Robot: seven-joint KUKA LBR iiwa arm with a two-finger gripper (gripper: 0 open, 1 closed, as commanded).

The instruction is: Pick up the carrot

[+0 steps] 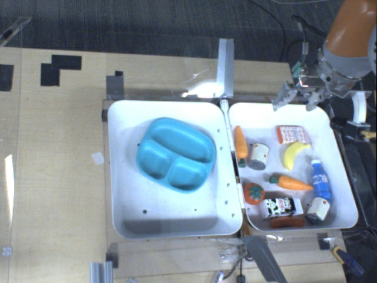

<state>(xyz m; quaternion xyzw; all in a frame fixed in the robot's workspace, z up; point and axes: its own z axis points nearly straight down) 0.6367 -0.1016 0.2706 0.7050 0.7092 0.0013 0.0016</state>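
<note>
We see the end effector (pixel 297 97) hanging over the far rim of the right bin (pixel 337 143), its two fingers spread apart with nothing between them; the grey arm with its orange band (pixel 351 16) comes in from the upper right corner.

There are two carrot-like pieces in the right bin (we cannot tell which the task means); one carrot (pixel 240 144) stands lengthwise against the bin's left wall, just beside a small white can (pixel 258 154); the other carrot (pixel 293 183) lies across the middle of the bin, its green end to the left, its tip close to a blue bottle (pixel 320 181). Both lie well apart from the end effector.

Around them we find a red and white packet (pixel 292 134) near the far side, a yellow banana (pixel 296 153) just in front of it, a tomato (pixel 254 193) at the near left, a black and white carton (pixel 280 206) beside the tomato, and a small pale jar (pixel 318 209) at the near right.

The left bin (pixel 121 175) holds a blue divided tray (pixel 175 153), tilted slightly; both bins sit side by side on the pale worktop (pixel 53 175).
</note>
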